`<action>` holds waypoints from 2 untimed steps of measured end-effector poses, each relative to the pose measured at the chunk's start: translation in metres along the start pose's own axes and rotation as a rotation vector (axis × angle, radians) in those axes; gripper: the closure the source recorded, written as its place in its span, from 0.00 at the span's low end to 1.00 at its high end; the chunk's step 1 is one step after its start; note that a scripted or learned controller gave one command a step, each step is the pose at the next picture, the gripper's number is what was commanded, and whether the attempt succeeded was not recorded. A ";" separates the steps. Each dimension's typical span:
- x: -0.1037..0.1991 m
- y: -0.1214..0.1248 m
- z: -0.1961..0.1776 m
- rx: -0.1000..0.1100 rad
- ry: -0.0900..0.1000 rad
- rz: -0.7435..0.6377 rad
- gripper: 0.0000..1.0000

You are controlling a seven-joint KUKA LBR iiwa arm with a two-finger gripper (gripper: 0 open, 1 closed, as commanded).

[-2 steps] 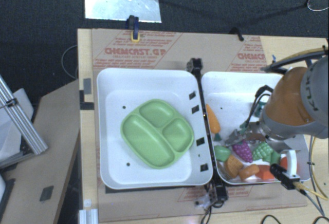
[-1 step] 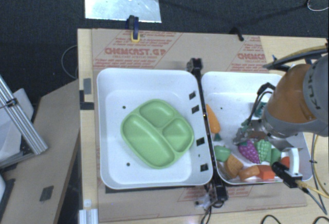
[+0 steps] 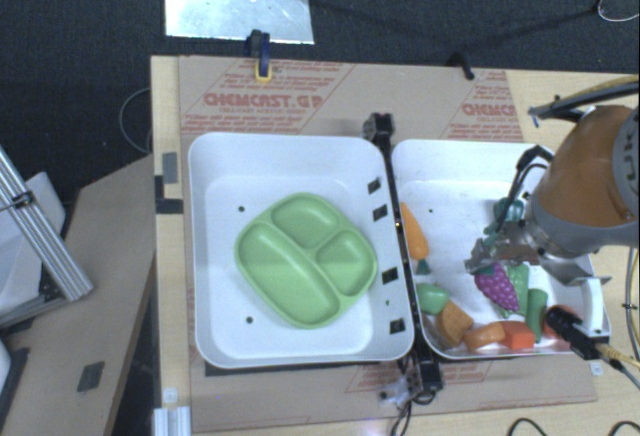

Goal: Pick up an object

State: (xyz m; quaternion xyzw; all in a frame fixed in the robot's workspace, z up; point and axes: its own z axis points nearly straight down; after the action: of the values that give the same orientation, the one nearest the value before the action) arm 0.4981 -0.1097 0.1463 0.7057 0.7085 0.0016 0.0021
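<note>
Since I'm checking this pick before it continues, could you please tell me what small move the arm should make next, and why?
Probably a short, straight descent. The gripper hangs in the right bin, just above the purple grapes, which lie close to other toy food: a carrot and an orange piece. Nothing looks lifted yet, so lowering onto the grapes seems the sensible step.

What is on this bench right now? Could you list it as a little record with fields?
left bin: shallow white bin holding a light green three-compartment plastic plate
right bin: shallow white bin with toy food along its left and near sides
toy food: orange carrot, green round piece, orange chunks, purple grape bunch, green stick-shaped piece
arm: grey with orange band, over the right bin
end effector: just above the grape bunch; grip unclear
</note>
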 end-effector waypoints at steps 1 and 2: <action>-0.005 0.006 -0.045 -0.001 -0.001 0.000 1.00; -0.005 0.008 -0.080 -0.001 -0.001 -0.001 1.00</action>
State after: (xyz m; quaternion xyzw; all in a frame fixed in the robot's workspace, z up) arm 0.5054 -0.1147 0.2265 0.7055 0.7087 0.0017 0.0026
